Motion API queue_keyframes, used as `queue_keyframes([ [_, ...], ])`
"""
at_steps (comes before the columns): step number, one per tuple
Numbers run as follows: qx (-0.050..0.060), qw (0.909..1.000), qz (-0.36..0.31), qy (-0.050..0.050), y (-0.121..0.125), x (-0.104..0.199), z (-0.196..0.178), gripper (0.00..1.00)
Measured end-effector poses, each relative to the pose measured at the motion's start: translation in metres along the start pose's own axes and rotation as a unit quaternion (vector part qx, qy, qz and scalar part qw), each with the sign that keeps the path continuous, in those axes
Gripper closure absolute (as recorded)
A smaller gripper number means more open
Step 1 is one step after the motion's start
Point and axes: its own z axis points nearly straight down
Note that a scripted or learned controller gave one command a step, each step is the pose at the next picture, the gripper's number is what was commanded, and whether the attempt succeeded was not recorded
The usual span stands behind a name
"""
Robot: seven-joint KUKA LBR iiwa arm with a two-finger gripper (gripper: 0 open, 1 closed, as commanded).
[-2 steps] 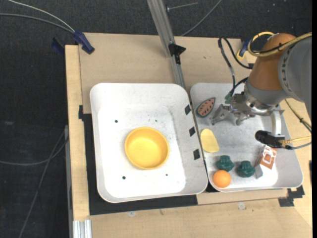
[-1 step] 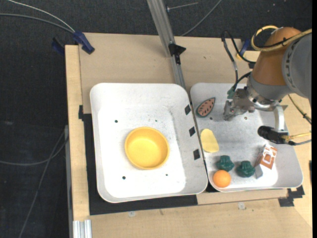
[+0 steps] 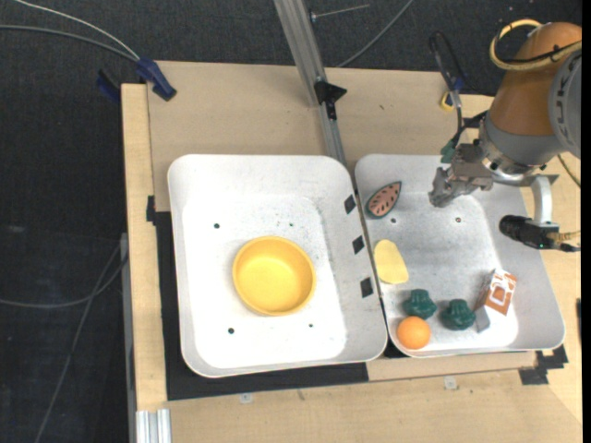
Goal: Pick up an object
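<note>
the left white bin [image 3: 199,340] holds a yellow bowl [image 3: 272,274] near its middle. the right white bin [image 3: 545,326] holds, from larger to smaller: a pale yellow flat piece [image 3: 391,262] by the left wall, a brown leaf-shaped object [image 3: 383,197] at the upper left, an orange-and-white box [image 3: 500,293], two dark green objects [image 3: 419,304] [image 3: 456,314] and an orange ball [image 3: 414,333] along the front. the gripper [image 3: 448,192] hangs over the bin's upper part, well apart from them; whether it is spread or closed i cannot tell, perhaps empty
</note>
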Motion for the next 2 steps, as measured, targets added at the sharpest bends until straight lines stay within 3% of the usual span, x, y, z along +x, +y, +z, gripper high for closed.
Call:
queue_keyframes([
  [2, 0.0, 1.0, -0.002, 0.0, 0.005, -0.008, -0.122, 1.0],
])
